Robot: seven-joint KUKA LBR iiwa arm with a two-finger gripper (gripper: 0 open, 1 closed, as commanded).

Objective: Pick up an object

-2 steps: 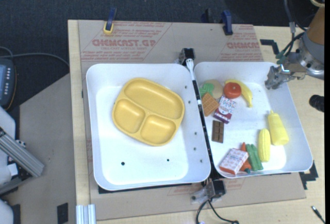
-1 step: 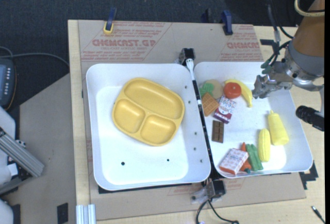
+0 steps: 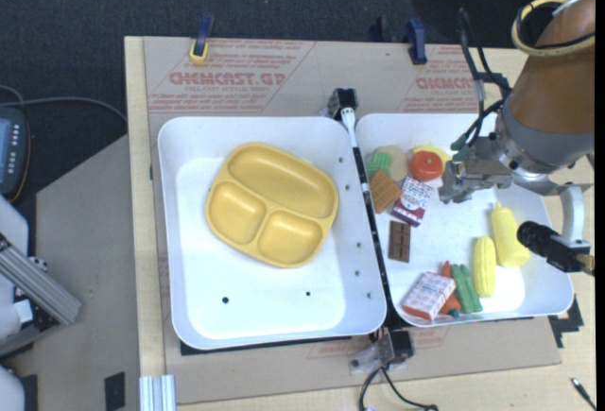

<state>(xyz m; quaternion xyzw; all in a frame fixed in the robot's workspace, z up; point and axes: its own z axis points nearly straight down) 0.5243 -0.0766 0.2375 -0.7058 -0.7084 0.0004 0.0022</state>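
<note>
White plastic, shallow and rounded at the corners, forms two bins set side by side on a brown cardboard-covered bench (image 3: 284, 69), as recorded in the camera view. The left white bin (image 3: 189, 286) is occupied by a yellow three-compartment plastic plate (image 3: 272, 203), lying flat near its middle. The right white bin (image 3: 539, 300) is stocked with small toy foods: a green leafy piece (image 3: 381, 160), a tan waffle-like wedge (image 3: 384, 191), a red-and-orange round tomato-like piece (image 3: 427, 163), a small red-and-white printed packet (image 3: 413, 200), a dark brown flat bar (image 3: 400, 241), a pink-and-white printed packet (image 3: 429, 295), a yellow corn cob (image 3: 484, 265), a yellow banana-like piece (image 3: 508, 235) and green bean-like sticks (image 3: 467, 289). The grey two-finger gripper (image 3: 456, 184) is seen low over the upper part of the right bin, borne by the grey arm with its orange band (image 3: 558, 83) reaching in from the right. Whether its tips are spread or pressed together cannot be told; nothing is seen between them. The nearest candidates are judged to be the small red-and-white packet, lying just to the view's left of the tips with its long axis running roughly up and down the frame, and the tomato-like piece, just beside them toward the upper left. No object is yet lifted.
</note>
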